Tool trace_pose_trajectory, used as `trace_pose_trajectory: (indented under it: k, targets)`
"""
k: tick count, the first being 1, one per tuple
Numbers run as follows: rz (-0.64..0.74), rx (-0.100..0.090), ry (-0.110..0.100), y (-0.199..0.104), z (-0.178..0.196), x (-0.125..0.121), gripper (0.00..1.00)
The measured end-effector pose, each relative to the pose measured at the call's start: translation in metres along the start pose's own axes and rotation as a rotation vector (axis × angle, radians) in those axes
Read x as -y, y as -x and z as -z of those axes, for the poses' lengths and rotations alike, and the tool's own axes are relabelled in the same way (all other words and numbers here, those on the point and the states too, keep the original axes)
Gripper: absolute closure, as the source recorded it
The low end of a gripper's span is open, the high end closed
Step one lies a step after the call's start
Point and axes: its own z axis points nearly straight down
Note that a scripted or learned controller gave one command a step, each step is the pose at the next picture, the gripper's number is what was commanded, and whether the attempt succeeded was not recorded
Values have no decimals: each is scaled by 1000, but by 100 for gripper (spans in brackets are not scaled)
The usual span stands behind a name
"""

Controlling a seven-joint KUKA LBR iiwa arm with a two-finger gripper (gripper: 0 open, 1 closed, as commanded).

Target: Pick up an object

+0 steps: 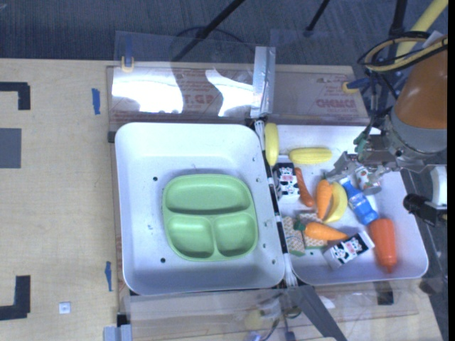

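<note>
Camera view looks down on the counter [50,190] with two white bins. The left bin [135,155] carries a green divided tray [210,215]. The right bin [409,261] is full of small objects: a yellow banana [311,155] toward 12 o'clock, a second yellow piece [271,144] at its 11 o'clock corner, a small carrot [324,197] near the centre, another carrot [325,231] lying flat toward 6 o'clock, a blue bottle [362,206] just beside the centre, a bigger orange carrot [384,242] toward 4 o'clock, and a black and white box [350,249] at 6 o'clock. The pincer [364,168] hangs over the bin's 2 o'clock part, above the bottle. Its metal fingers look spread, and I see no object between them, but the tips are blurred.
</note>
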Motion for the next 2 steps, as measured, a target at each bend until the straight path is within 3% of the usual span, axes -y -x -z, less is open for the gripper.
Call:
trace_pose_trajectory:
  k: [1, 2]
  targets:
    - [-53, 0, 0, 51, -78, -22, 0]
    - [-24, 1, 3, 58, -114, -13, 0]
